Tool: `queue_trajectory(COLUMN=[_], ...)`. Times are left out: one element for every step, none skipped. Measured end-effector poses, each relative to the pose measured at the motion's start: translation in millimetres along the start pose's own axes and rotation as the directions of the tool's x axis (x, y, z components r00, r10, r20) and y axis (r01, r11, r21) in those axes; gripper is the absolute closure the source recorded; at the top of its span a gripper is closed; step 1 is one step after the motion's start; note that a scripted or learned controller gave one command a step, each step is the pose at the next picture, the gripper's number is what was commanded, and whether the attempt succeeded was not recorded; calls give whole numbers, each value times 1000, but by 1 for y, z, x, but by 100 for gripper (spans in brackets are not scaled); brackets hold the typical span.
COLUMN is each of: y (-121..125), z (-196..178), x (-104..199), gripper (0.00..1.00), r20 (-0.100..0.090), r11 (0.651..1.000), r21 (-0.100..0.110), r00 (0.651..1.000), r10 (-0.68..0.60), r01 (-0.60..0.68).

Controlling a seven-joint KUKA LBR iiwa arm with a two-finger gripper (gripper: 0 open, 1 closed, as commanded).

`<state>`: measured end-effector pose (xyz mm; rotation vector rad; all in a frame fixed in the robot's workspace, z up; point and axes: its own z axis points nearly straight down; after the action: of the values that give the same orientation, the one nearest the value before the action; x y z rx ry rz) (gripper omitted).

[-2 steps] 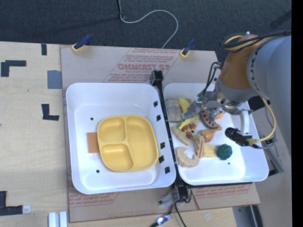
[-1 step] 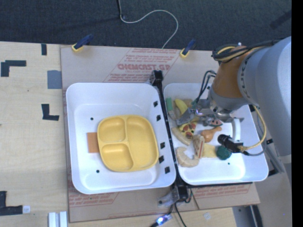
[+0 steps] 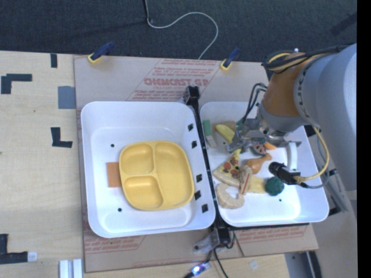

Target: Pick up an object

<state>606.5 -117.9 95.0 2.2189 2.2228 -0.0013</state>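
My pincer [image 3: 246, 141]: opening, cannot tell | just left: yellow banana-shaped toy [image 3: 225, 132] | below: pizza-slice toy [image 3: 230, 169] | right white bin [image 3: 313, 204]

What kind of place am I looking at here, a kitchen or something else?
Likely a robotics lab, not a kitchen: a grey robot arm reaches over two white bins clamped to cardboard, one holding toy food, the other a yellow tray.

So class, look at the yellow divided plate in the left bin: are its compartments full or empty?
Empty. The yellow plate shows three bare compartments; the toy food lies in the right bin.
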Motion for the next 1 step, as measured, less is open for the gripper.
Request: queue_trajectory(y=[-1], z=[-63], x=[-1], gripper=[100], r20=[-1], r11=[1000], r21=[-3], r00=[1000], r10=[1], r01=[-1])
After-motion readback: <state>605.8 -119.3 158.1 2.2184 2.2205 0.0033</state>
